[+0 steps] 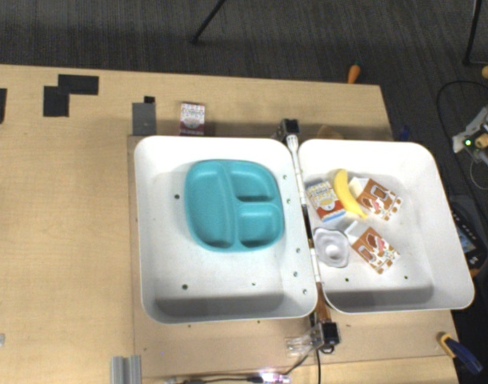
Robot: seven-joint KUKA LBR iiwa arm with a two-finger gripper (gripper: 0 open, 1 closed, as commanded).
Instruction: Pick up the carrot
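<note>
Carton (374, 250), cup (332, 247), banana (347, 193), right bin (424, 214)

The banana (347, 193) is lying over two small cartons (327, 200), covering part of each. Printing on the cartons is reading too small to make out. The clear cup (330, 247) is blurring against the white bin (420, 286).

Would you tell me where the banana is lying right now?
The banana lies in the right bin, near its upper left, between two small cartons, above a clear cup.
</note>
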